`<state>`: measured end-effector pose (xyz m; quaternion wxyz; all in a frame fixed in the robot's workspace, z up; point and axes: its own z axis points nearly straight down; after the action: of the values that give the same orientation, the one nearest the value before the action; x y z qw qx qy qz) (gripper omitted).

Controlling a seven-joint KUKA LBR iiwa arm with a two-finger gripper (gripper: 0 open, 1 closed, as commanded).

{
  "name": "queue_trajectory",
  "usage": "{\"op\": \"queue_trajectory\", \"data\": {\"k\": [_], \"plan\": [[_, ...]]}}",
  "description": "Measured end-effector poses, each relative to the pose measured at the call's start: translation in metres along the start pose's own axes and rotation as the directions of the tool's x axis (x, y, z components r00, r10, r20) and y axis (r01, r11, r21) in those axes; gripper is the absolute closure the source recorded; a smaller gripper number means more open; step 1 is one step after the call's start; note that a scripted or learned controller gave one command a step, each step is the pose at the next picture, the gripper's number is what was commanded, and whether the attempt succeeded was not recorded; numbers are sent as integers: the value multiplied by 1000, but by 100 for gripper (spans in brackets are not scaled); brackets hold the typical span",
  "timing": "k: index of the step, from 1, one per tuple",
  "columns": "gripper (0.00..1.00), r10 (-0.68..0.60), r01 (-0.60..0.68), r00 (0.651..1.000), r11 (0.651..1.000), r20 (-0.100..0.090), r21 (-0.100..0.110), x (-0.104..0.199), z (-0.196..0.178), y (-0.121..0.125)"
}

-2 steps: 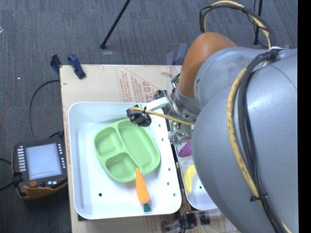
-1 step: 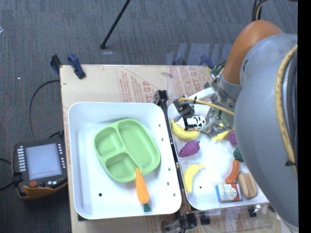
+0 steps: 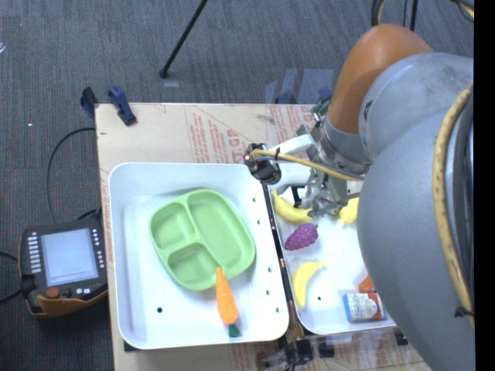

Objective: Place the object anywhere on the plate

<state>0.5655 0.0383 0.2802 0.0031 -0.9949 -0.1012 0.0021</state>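
A light green divided plate (image 3: 203, 238) lies in the left white bin (image 3: 131, 207). An orange toy carrot (image 3: 226, 300) rests partly on the plate's near edge and partly on the bin floor. In the right bin, my gripper (image 3: 323, 201) hangs low over the far end, just above a yellow banana (image 3: 290, 209) and a purple grape bunch (image 3: 301, 236). The arm's grey bulk hides much of the right bin.
A second banana (image 3: 305, 279) and a small blue and white carton (image 3: 362, 306) lie near the front of the right bin (image 3: 325, 327). A yellow piece (image 3: 349, 210) sits by the gripper. A teach pendant (image 3: 66, 263) lies on the floor to the left.
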Motion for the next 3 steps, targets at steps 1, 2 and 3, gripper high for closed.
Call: {"op": "queue_trajectory", "data": {"k": [1, 2, 3], "plan": [[100, 4, -4, 1000, 1000, 1, 0, 16, -20, -57], [100, 3, -3, 1000, 1000, -3, 1, 15, -81, -127], [100, -25, 25, 1000, 1000, 0, -4, 54, -142, -161]]}}
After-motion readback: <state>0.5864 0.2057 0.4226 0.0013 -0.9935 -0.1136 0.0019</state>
